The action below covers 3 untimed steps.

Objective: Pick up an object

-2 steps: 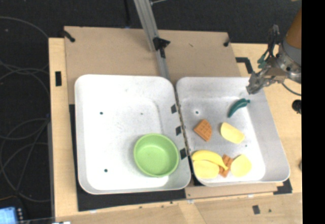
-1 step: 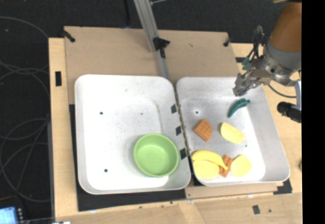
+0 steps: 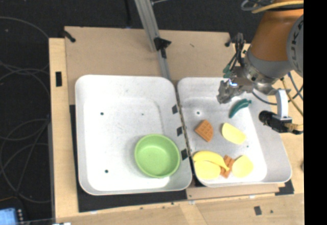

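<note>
**A:** Where is the arm (image 3: 273, 30) standing?

**B:** It comes in from the right and leans over the far right corner of the right bin (image 3: 265, 168); the orange band sits high, the grey wrist below it slants down and to the left; cables trail off the wrist towards the bench edge.

**A:** And the gripper (image 3: 225, 94)?

**B:** It hangs low over the far part of the right bin, near that bin's back wall; it is small and dark against the white, so I cannot tell how wide the pincer stands, nor whether anything is caught in it.

**A:** What lies closest to it?

**B:** A teal green piece (image 3: 239, 107), long and narrow, lies tilted just beside the gripper, on its near right side; whether the two touch, I cannot tell.

**A:** The rest of that bin?

**B:** An orange waffle-like block (image 3: 204, 130) sits nearer the middle; a yellow piece (image 3: 233, 133) lies to its right; along the near wall are a larger yellow piece (image 3: 206, 164), a small orange piece (image 3: 226, 164) and another yellow piece (image 3: 242, 166), packed close together.

**A:** And the left bin (image 3: 102, 96)?

**B:** A green bowl (image 3: 157, 155) stands upright in its near right corner, well apart from the gripper.
</note>
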Motion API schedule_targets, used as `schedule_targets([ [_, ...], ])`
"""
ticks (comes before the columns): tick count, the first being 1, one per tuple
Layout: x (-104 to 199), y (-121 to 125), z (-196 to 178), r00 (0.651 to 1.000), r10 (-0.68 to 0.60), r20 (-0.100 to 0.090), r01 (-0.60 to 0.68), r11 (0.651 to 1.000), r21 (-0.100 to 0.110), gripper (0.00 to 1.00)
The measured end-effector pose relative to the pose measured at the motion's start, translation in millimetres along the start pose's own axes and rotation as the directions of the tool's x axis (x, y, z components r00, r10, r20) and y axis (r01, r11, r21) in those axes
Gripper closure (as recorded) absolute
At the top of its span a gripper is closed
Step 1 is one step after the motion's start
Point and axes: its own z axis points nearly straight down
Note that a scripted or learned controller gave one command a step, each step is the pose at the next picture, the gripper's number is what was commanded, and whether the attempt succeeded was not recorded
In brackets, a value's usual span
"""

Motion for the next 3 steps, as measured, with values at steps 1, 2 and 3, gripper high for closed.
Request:
schedule_targets([
  [1, 52.6, -16.5, 10.2, 1.000, 0.000, 0.000, -0.001, 1.000, 0.001, 1.00],
  [2, 99.2, -34.4, 18.9, 1.000, 0.001, 0.000, -0.001, 1.000, 0.001, 1.00],
  [3, 148.5, -52.4, 5.5, 1.000, -0.003, -0.003, 0.003, 1.000, 0.000, 1.00],
])
